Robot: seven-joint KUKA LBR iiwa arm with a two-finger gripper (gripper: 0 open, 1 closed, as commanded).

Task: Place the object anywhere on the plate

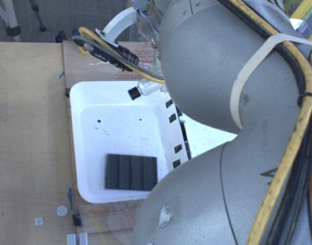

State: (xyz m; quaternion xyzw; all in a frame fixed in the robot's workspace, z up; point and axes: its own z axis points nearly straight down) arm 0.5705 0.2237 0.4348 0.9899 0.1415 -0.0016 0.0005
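**One dark slab in reach, much else hidden behind the arm**

Camera view: most of the risk comes from the arm [232,111] itself; its smooth grey shells loom over the right bin [209,134], leaving a bright sliver of that bin, so any move there is hard to check. Whether the gripper [141,90] is open or closed, or has hold of anything, I cannot tell. The dark slab [131,172], which I judge to be the task's thing, lies flat on the floor of the left bin [87,137], close to its near wall and apart from the gripper; which item serves as the plate I cannot tell. The slab is matt, rectangular and ribbed in parallel bands; a low, flat piece like that likely offers little edge to pinch, so a grasp may skid off or press it against the bin wall. The bin is glossy white plastic with rounded corners, probably slippery. A black and yellow cable bundle [107,49] loops over the far rim; it could snag during a swing; the wooden bench [25,137] is pale and plain.
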